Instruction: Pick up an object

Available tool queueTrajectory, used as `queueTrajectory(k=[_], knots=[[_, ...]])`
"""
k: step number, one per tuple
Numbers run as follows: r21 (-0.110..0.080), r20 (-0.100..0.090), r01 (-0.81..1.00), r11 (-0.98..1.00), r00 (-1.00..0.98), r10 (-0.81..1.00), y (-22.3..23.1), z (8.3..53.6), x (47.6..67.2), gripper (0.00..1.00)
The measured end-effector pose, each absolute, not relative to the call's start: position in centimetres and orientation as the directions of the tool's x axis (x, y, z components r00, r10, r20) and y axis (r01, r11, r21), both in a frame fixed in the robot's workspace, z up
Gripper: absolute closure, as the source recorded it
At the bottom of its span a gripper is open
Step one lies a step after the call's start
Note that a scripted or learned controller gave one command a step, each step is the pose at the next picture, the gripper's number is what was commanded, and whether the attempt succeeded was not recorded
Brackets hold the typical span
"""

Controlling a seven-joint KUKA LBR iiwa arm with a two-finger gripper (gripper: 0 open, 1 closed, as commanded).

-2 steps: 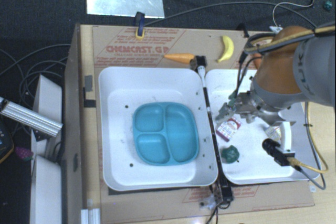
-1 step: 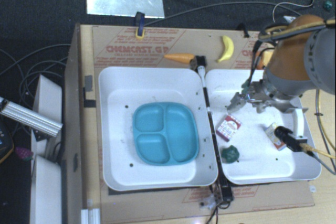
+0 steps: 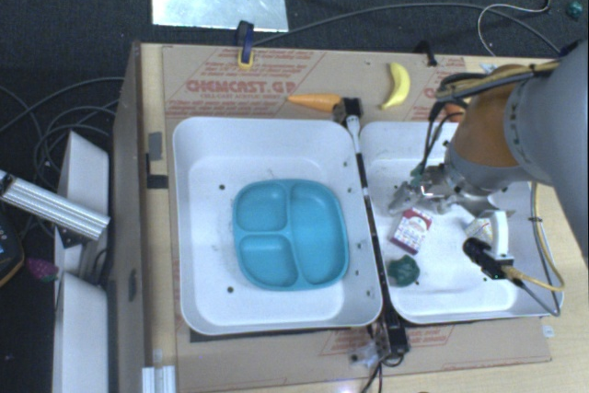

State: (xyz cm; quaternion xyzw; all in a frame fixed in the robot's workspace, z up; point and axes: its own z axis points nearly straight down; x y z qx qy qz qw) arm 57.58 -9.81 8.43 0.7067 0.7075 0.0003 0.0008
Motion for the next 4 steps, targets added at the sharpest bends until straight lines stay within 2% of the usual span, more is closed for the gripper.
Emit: queueTrajectory(k=[1,2,3,4], knots=[[0.005,-0.001,1.000,0.005,-0.005,1.000,-11.2,10.6,66.5,0.00],[0.006,-0.003,1.000,0.003,-0.003,1.000,-15.5,16.1,67.0,0.00],[0.006,-0.003,1.000,0.003,-0.003,1.000,-20.7,23.1,66.6,0.00],[0.002,-0.001,1.000,0.002,-0.002,1.000,-20.6,8.4,62.5,0.00]])
